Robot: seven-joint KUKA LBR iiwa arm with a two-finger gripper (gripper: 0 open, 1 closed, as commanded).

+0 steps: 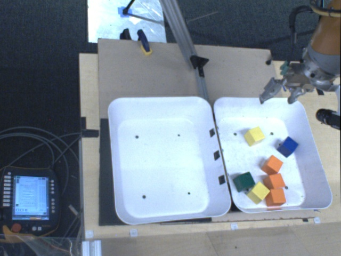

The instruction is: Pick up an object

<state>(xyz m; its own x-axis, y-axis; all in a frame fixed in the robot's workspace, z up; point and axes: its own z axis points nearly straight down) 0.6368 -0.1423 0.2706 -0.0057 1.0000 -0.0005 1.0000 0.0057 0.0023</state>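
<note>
White right bin [311, 137] holds every block, the nearest yellow block [254, 136] lying just below and left of the claw [279, 95], which hangs above the bin's far rim with fingers apart and bare, seemingly poised to descend.

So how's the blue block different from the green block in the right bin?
The blue block sits apart near the bin's right wall; the green block sits near the left wall, beside a yellow block. The blue one lies farther up in the view, closer to the gripper. Both are small cubes resting on the bin floor, neither held.
</note>
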